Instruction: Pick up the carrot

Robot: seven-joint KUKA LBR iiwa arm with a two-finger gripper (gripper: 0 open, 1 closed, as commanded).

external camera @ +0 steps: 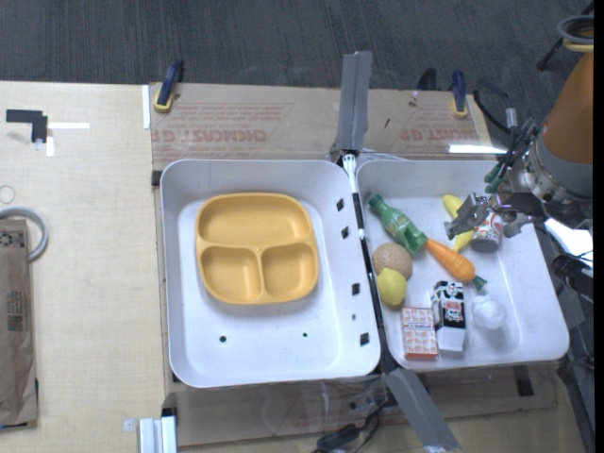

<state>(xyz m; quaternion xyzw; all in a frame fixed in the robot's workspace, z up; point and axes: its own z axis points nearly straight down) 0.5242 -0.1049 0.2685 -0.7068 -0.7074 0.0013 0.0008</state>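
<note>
The orange carrot [449,260] lies slantwise in the right bin [538,281], with its green stub pointing toward the bin's front right. My gripper [478,222] hangs just above and to the right of the carrot's thick part, over a yellow banana-like piece [454,204]. Nothing shows as held in it. The carrot's thin end nearly touches a green bottle [394,222].
Also in the right bin: a brown potato [393,259], a lemon [392,287], a small milk carton [450,313], a red box [419,332] and a white lump [488,311]. The left bin [179,281] holds a yellow divided plate [257,247].
</note>
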